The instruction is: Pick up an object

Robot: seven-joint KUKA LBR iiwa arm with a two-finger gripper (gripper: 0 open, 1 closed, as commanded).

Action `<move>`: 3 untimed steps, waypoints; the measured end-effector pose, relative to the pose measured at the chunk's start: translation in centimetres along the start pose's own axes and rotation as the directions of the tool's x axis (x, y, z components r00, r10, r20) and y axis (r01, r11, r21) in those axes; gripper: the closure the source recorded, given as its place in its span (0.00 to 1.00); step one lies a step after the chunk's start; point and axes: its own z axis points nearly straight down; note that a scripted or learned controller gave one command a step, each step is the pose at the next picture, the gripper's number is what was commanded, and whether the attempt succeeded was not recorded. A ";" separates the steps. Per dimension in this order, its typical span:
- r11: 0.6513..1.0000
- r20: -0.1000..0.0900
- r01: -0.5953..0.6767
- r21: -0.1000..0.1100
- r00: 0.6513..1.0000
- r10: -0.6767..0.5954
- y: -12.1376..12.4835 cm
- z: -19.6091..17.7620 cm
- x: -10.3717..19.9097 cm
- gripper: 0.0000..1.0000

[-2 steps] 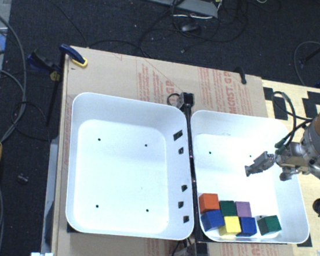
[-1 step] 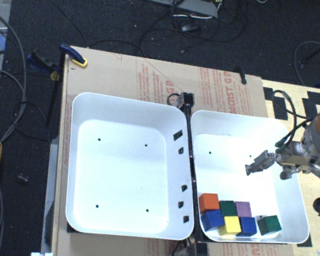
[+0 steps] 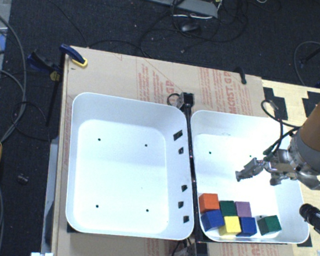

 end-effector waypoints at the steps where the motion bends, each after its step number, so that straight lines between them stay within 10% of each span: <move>1: 1.000 0.000 0.000 0.002 1.000 0.000 -0.4 5.5 0.0 0.00; 2: 1.000 0.002 -0.002 -0.008 1.000 0.002 -0.5 11.1 0.5 0.00; 3: 1.000 0.001 -0.001 -0.005 1.000 0.001 -0.6 10.2 0.5 1.00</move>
